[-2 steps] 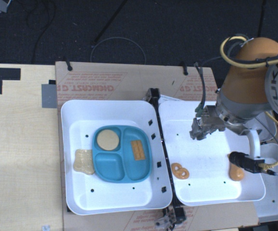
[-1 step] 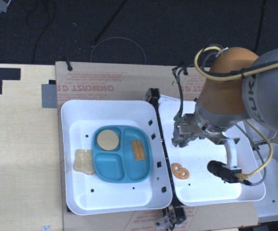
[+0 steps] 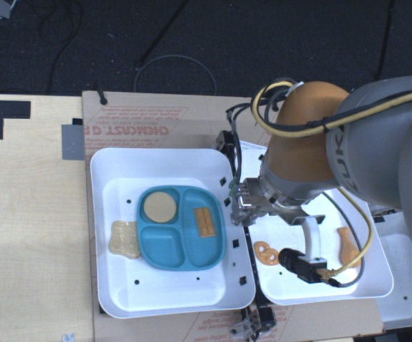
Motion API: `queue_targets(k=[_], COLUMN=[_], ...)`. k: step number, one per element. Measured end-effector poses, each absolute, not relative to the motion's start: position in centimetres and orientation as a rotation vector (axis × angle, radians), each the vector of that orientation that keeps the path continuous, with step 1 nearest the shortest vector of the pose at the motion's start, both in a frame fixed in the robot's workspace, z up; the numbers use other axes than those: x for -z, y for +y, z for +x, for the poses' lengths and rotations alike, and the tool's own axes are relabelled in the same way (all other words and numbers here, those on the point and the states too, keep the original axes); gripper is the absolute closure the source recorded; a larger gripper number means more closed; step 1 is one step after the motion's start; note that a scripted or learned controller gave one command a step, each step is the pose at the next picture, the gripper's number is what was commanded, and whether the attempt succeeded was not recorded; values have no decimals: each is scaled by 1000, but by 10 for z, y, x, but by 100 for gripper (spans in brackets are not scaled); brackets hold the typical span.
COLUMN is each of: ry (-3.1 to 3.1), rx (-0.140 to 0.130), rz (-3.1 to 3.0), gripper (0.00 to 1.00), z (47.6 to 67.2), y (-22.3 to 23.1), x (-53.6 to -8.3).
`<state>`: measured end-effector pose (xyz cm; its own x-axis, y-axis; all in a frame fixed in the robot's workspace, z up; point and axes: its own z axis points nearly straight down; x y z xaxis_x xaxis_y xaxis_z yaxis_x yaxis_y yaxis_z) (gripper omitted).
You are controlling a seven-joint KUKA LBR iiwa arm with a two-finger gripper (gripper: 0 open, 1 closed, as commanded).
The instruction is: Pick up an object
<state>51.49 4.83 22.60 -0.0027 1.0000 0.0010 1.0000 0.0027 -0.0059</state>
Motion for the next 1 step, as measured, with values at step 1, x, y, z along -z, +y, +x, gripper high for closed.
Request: queue_targets(k=[1], ry=[-2223], rx=[-3], rz=[-2217], gripper=[100], z=[507], y=[96], x=[-236])
